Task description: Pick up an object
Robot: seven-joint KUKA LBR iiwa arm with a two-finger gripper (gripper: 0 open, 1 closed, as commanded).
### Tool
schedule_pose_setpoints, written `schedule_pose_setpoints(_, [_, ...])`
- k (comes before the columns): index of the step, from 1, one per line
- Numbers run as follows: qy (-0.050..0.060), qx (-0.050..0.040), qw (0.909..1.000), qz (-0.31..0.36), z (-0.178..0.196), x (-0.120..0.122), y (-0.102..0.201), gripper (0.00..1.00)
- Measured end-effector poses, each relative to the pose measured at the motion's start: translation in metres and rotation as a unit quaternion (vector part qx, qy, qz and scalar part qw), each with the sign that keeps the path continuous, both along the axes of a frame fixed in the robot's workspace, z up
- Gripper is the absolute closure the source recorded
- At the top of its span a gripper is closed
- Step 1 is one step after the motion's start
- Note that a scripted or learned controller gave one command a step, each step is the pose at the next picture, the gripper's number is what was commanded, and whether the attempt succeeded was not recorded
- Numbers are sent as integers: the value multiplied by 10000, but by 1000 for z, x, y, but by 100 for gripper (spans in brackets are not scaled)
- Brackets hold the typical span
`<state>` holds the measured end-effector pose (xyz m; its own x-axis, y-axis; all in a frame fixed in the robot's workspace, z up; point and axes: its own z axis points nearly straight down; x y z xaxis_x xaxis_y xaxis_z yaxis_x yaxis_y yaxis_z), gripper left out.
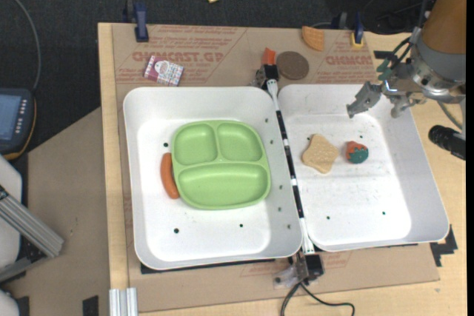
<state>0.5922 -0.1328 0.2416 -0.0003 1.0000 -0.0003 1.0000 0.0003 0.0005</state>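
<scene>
My gripper [379, 101] hangs open and empty over the right bin's [415, 181] far edge. The bread [320, 154] and strawberry [357, 152] lie near below; I'd centre over one and drop straight before closing.

place: robotics lab | cues: clamped cardboard bench [222, 41], white bins [141, 159], cables [22, 18]

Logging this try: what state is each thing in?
Gripper: open, holding nothing, above the right bin.
Bread: flat in the right bin.
Strawberry: beside the bread.
Green plate: upright in the left bin.
Sausage: against the plate's left edge.
</scene>
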Motion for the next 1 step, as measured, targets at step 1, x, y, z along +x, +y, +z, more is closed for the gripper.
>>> schedule_pose_setpoints(1, [15,14,10000,-17,-164,12,-13,0])
